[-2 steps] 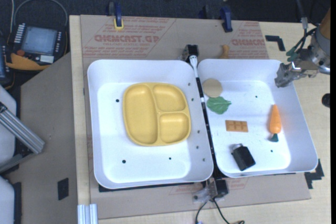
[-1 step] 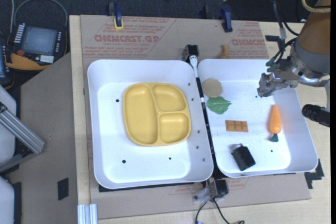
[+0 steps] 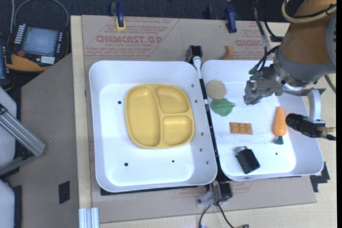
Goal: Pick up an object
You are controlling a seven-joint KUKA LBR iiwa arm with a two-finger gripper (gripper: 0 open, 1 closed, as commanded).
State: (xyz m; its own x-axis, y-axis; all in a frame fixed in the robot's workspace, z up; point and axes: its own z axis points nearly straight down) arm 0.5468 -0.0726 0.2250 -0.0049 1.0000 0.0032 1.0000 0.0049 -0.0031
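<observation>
The two-finger gripper (image 3: 255, 92) hangs over the upper part of the right-hand shallow white bin (image 3: 304, 165), and from this slant I cannot tell whether it is spread or pressed together; nothing shows between its tips. Nearest to it lie the crinkled green leaf-shaped toy (image 3: 223, 107) and, just above that, the round tan disc (image 3: 216, 88), the two touching or nearly so. Further down sits the flat orange-brown waffle-like rectangle (image 3: 240, 127), to its right the orange toy carrot with a green tip (image 3: 279, 123), and near the bottom rim the small black block (image 3: 247, 160). That makes five loose pieces, one of each. Across the divide, the left-hand shallow white bin (image 3: 107, 168) carries one yellow three-compartment plastic plate (image 3: 159, 115). The leaf looks the likeliest pick: light, soft, probably floppy, best pinched across its narrow middle. The carrot looks stiff and smooth, so it may slip; grip across its thicker upper body
</observation>
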